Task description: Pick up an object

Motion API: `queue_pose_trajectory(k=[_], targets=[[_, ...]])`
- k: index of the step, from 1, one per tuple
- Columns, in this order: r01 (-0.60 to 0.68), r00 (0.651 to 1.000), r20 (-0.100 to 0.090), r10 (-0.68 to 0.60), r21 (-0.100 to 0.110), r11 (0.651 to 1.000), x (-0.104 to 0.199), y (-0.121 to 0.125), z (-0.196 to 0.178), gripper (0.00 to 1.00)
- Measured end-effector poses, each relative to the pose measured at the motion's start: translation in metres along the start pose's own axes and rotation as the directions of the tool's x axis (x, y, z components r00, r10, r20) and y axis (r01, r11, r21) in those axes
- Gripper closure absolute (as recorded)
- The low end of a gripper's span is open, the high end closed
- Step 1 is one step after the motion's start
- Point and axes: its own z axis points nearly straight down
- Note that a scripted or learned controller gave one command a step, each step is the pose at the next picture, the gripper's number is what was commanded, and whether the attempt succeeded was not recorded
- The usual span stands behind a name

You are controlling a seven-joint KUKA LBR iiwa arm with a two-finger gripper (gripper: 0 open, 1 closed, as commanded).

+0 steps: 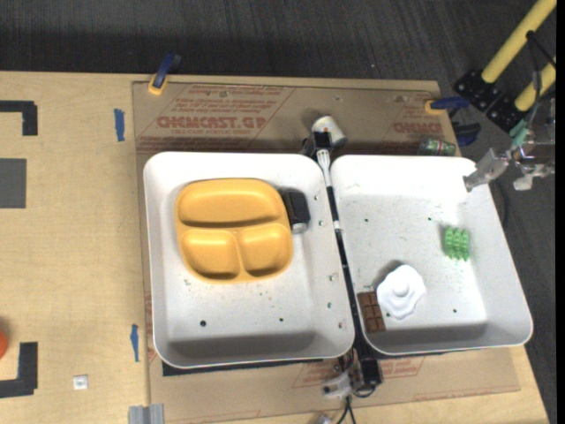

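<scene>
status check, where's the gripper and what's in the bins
Gripper at right bin's far right corner, nothing seen between fingers. Green block, white piece, brown bar lie loose there. Yellow tray in left bin.

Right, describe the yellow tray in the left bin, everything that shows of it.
The yellow tray is a rounded, smooth piece that looks like moulded plastic, split into three compartments: one long one across the far side and two smaller ones on the near side. It lies flat, open side up, on the floor of the left bin, toward the bin's far half. A small dark object sits against its right edge, between it and the bin's right wall. Nothing shows in its compartments.
</scene>
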Motion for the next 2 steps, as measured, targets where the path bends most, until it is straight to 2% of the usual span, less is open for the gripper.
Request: queue_pose_trajectory(k=[1, 2], targets=[[0.158, 0.987, 0.0, -0.158, 0.0, 0.987, -0.018, -0.038, 0.116, 0.0], [0.268, 0.963, 0.0, -0.268, -0.001, 0.963, 0.036, -0.102, 0.169, 0.0]])
